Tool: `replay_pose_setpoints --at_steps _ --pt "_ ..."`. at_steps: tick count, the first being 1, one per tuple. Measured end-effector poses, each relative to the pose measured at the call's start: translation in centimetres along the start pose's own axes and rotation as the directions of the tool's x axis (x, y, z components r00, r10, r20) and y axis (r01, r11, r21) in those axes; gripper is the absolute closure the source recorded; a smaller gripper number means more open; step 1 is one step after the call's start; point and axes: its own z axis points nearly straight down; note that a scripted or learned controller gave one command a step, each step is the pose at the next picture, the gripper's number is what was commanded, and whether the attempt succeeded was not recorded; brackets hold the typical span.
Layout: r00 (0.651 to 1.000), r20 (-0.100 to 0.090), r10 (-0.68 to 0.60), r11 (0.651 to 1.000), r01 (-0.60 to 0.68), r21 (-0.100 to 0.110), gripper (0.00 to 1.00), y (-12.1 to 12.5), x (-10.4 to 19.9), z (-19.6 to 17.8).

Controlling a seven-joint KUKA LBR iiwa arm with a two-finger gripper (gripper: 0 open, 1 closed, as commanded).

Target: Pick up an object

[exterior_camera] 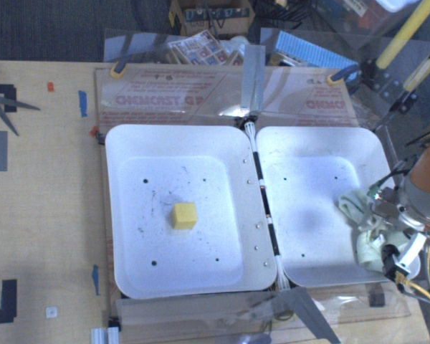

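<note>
A small yellow cube [184, 216] lies near the middle of the left bin [129, 156]. In the right bin [308, 156], a pale, crumpled greenish-white object [350, 206] sits by the right wall, and a second whitish lump [369, 248] lies just below it. My gripper [378, 221] is low over the right side of the right bin, right against these pale objects. The arm's wrist [419, 192] hides part of them, and I cannot tell whether anything is held.
A metal divider [261, 192] separates the two bins. Clear plastic sheets [201, 95] stand behind the bins. The wooden bench [43, 192] extends to the left with bits of tape on it. Cables [408, 278] hang near the right bin's front right corner.
</note>
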Motion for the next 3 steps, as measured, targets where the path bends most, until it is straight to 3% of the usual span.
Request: replay_pose_setpoints --at_steps 1,2,3 --pt "0.978 0.004 0.208 0.978 -0.208 0.01 1.0 3.4 2.0 1.2" --pt "0.996 0.006 0.093 0.995 -0.093 0.02 1.0 -0.7 -0.5 -2.2" --pt "0.906 0.013 0.423 0.906 -0.424 0.014 1.0 -2.1 2.7 -9.0"
